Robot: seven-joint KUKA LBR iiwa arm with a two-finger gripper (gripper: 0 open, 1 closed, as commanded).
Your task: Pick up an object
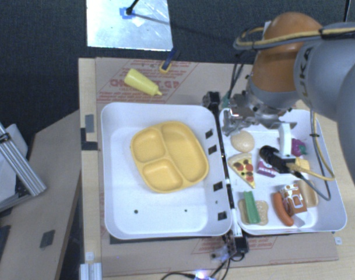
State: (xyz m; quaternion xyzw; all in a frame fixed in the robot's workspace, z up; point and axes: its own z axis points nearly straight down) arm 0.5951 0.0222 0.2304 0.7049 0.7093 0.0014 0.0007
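Observation:
The right bin [331,212] holds several toy foods. A beige bun [242,140] lies near its upper left, with a pizza slice [242,170] just below it and a small purple piece [264,169] beside that. My gripper [231,123] hangs over the bin's upper left corner, just above and left of the bun. Nothing shows between its fingers. The wrist and orange band [279,51] cover the bin's back part.
A green-filled sandwich [252,207], a hot dog [282,209] and a brown and white piece [297,196] lie along the right bin's front. In the left bin [116,214] sits a yellow divided plate [168,155]. A yellow mustard bottle [141,81] lies on the cardboard behind the bins.

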